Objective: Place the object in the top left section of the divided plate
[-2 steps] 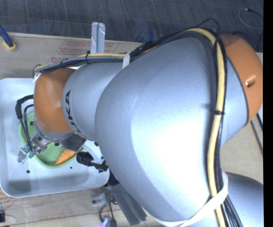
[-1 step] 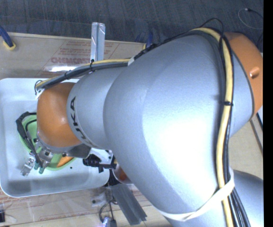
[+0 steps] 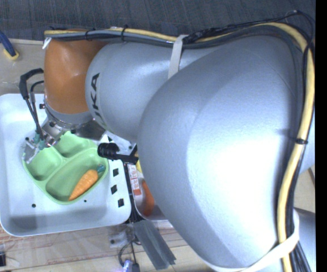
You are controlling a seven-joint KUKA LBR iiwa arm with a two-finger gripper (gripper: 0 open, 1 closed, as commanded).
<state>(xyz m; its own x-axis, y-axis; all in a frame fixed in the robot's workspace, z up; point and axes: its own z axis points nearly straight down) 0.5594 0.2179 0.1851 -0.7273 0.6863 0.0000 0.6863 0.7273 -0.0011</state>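
Hanging over the upper left part of the pale green divided plastic plate, the metal two-finger gripper sits at the end of the grey arm with its orange band. Whether it is parted or closed on something I cannot tell; the tip is small and blurred against the plate's rim. The orange carrot-shaped toy with a green and blue top lies in the plate's large lower compartment, down and to the right of the gripper, apart from it. Its long axis runs on a slant, the pointed end towards the plate's lower rim and the leafy end up and right. The plate rests in the left white shallow bin, nearer that bin's right wall. Judging from this, the carrot is not in the top left section. The arm's bulk covers the right bin almost wholly, leaving an orange-brown patch too cut off to identify, and hides the plate's upper right rim.
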